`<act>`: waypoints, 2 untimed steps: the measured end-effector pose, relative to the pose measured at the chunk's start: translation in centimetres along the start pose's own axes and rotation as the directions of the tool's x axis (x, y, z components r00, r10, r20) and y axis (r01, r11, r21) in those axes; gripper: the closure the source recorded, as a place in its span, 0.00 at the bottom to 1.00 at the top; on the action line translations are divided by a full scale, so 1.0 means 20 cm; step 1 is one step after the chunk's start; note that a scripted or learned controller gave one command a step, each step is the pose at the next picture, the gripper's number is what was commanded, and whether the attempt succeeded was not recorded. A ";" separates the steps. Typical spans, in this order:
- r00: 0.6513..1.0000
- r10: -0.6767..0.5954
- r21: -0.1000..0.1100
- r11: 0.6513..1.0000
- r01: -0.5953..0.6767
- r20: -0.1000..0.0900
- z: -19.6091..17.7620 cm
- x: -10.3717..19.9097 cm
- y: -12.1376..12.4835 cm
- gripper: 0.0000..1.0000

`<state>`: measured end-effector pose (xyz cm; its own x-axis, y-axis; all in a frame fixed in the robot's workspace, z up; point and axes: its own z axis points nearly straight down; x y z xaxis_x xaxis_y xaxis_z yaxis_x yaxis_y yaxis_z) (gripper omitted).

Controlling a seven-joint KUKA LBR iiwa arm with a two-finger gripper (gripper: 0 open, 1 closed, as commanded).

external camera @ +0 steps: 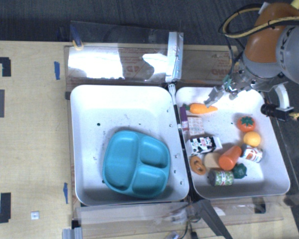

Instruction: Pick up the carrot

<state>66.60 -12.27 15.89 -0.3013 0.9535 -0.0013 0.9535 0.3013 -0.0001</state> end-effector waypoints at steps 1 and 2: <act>0.980 -0.199 0.001 0.980 0.199 -0.002 0.32 0.10 0.03 0.00; 0.978 -0.207 -0.008 0.978 0.207 0.006 0.27 0.11 0.05 1.00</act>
